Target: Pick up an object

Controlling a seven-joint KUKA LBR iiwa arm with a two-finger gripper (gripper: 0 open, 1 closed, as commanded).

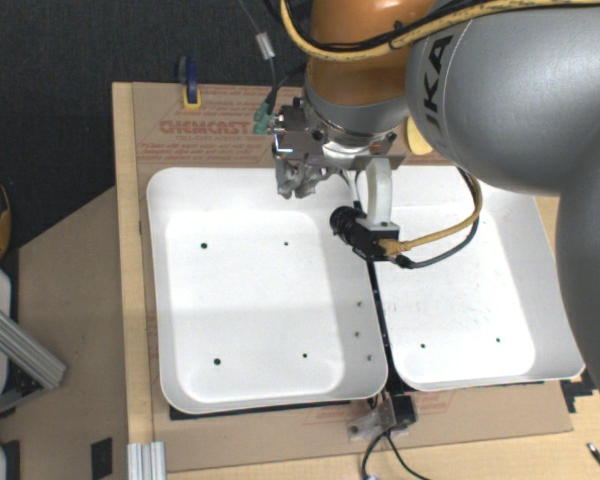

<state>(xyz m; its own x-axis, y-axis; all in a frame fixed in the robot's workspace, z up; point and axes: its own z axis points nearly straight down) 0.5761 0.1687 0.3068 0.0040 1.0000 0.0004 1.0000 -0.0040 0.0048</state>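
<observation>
My gripper (299,182) hangs over the far edge of the left white bin (180,268), near its right corner. The grey arm with its orange band (365,18) comes in from the upper right and hides the far part of the right white bin (500,298). The visible bin floors show white plastic with a few small dark dots. I see no loose object on them. A black fitting (360,230) with a yellow cable (445,236) sits just below the wrist, above the seam between the bins.
Both bins rest on a brown board (220,118) with red lettering. A blue clamp (189,78) stands at its far left edge. A small connector with wires (385,415) lies at the front edge. An aluminium bar (20,353) lies off the board, at the left.
</observation>
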